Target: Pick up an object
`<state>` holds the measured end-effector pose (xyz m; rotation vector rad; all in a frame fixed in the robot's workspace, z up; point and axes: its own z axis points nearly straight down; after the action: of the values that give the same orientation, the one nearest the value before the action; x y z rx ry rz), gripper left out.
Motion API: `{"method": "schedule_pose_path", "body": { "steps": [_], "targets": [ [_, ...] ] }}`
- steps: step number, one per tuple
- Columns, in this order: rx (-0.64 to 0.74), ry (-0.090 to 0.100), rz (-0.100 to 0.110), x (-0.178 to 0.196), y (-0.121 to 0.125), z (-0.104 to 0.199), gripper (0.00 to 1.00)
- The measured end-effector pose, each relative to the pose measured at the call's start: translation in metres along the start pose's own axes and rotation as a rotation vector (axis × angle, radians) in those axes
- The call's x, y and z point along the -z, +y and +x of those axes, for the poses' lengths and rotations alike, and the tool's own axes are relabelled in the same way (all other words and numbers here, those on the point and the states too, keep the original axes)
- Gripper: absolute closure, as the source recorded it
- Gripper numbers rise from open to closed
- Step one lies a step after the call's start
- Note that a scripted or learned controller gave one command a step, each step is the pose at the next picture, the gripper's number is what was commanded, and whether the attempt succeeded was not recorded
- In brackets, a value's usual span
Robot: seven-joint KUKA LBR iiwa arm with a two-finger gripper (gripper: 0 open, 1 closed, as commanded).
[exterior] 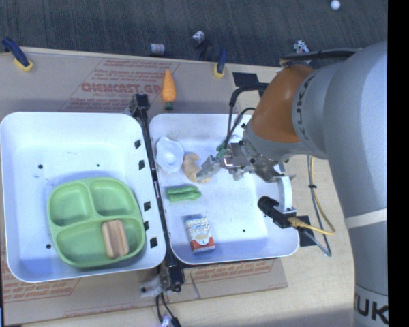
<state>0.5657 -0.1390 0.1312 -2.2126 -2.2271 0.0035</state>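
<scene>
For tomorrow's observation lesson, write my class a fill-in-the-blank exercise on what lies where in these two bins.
1. The hot dog lies in a compartment of the ____ divided plate.
2. The divided plate sits in the ____ bin.
3. The green bean pod lies between the pastry and the small ____.
4. The carrot lies ____ both bins, on the cardboard.

Missing words: green; left; carton; outside

My gripper (pixel 208 170) hangs in the right bin (pixel 249 244), beside a pastry (pixel 190 165). A cup (pixel 168 151) lies left of that, a bean pod (pixel 183 194) nearer the front, a carton (pixel 200 233) nearest. In the left bin (pixel 27 182), a divided plate (pixel 82 213) holds a hot dog (pixel 114 238)
</scene>
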Motion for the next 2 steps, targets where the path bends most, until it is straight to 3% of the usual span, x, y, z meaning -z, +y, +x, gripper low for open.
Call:
{"method": "schedule_pose_path", "body": {
  "steps": [1,2],
  "targets": [
    [-0.001,0.000,-0.003,0.034,0.055,-0.014,0.00],
    [-0.001,0.000,-0.003,0.055,0.091,-0.019,0.00]
  ]
}}
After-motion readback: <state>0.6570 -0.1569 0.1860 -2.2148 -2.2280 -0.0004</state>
